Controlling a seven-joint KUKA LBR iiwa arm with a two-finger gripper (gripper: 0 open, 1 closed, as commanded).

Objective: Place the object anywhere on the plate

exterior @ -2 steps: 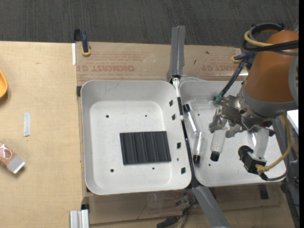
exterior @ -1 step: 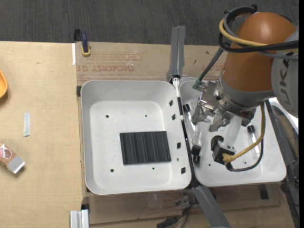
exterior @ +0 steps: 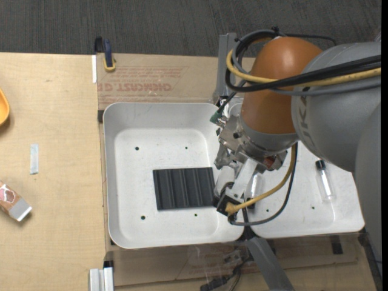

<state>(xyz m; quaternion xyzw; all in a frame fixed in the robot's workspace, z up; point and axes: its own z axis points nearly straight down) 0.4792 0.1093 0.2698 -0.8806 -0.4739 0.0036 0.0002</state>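
1. The gripper [exterior: 235, 165] hangs beneath the arm's orange band, over the seam where the left bin [exterior: 121, 121] meets the right bin [exterior: 339, 218]. The wrist covers its tips, so I cannot tell whether it is released or clenched.
2. The black ribbed plate [exterior: 183, 188] lies flat on the left bin's floor. It is just beside the gripper, toward the view's left.
3. The clear pen-like tube [exterior: 324, 178] lies on the right bin's floor. It is well apart from the gripper, on the side opposite the plate.
4. A small packet [exterior: 12, 202] and a pale strip [exterior: 34, 159] lie on the bench, far beyond the plate from the gripper.
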